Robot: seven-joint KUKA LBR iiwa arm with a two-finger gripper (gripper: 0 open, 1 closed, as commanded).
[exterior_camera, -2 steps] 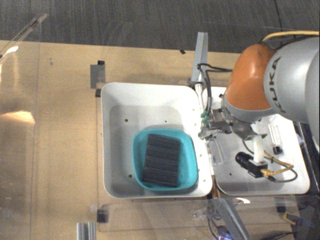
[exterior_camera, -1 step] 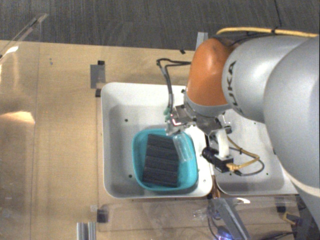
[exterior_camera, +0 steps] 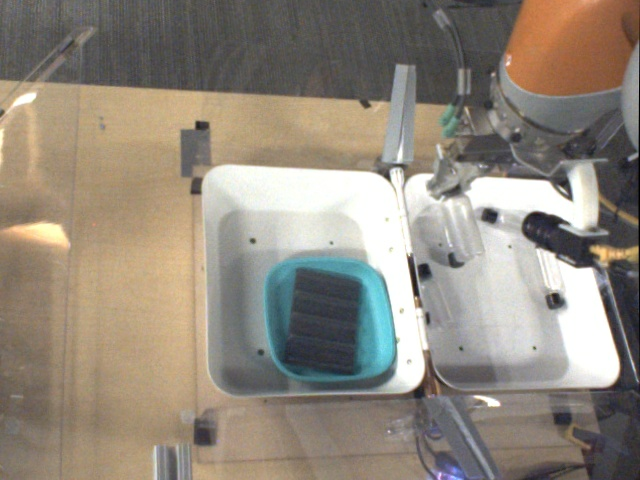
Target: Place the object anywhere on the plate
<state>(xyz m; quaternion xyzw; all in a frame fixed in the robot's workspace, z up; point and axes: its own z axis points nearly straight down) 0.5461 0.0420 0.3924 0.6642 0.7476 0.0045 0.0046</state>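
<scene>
Two white bins sit side by side on my bench (exterior_camera: 100, 268), and what I care about is in the left bin (exterior_camera: 215, 268). A teal plate (exterior_camera: 278, 288) rests on its floor, toward the near right corner, close to the wall shared with the other bin. The object, a dark ribbed block (exterior_camera: 323, 320), lies flat on the plate, roughly centred, with its long side running away from me and tilted slightly, and with teal rim showing all round it. Nothing touches it. The arm (exterior_camera: 565, 28) comes in from the right, its orange band large in the upper right corner, and it hangs over the far side of the right bin (exterior_camera: 500, 318). The gripper (exterior_camera: 455, 243) points down over that bin's far left corner, just beside the dividing wall and well apart from the block and the plate. It looks pale and translucent against the white floor, so I cannot tell whether the claw is apart or together, and I see nothing in it. A black cylinder (exterior_camera: 550, 233) juts out by the wrist, over the right bin.
</scene>
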